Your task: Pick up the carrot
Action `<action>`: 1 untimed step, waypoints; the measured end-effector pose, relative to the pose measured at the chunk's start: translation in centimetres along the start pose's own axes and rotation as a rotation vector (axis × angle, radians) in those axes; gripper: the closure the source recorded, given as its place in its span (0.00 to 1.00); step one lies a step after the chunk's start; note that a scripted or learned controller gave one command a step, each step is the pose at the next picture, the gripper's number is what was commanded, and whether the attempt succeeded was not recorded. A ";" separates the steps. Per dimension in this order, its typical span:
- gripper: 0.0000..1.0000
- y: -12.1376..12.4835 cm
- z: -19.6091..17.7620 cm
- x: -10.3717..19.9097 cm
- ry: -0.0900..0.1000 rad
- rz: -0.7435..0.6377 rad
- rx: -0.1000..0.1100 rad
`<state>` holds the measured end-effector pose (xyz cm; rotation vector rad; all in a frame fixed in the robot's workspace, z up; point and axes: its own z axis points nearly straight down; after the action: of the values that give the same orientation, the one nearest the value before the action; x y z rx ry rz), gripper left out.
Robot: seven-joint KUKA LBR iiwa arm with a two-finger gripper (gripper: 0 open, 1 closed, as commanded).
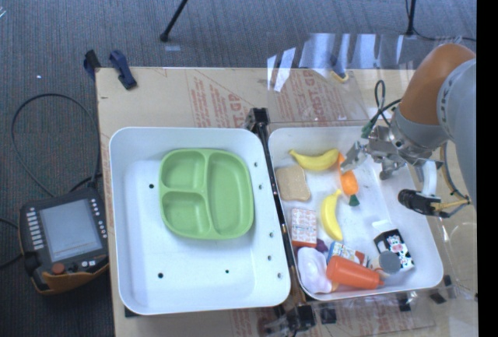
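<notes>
The carrot (349, 183), a short orange piece with a green end, lies in the right bin (433, 250) just right of the upper banana (315, 160). My gripper (369, 163) hangs over the bin's upper middle, just above and to the right of the carrot. Its fingers are spread open; the left fingertip (352, 158) ends close above the carrot's top. Nothing sits between the fingers. The grey arm with its orange band comes in from the right.
The right bin also holds a second banana (332, 217), a bread slice (292, 182), a red-and-white box (303, 226), a white cup (313, 269), an orange bottle (354, 273) and a black-and-white carton (394, 244). A green divided plate (206, 193) lies in the left bin (140, 265).
</notes>
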<state>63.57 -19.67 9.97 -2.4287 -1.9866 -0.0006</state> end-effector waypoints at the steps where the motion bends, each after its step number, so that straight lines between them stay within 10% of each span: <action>1: 0.00 -3.9 1.4 2.4 0.000 0.035 0.005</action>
<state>60.23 -16.59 8.58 -2.4601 -1.9414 0.0040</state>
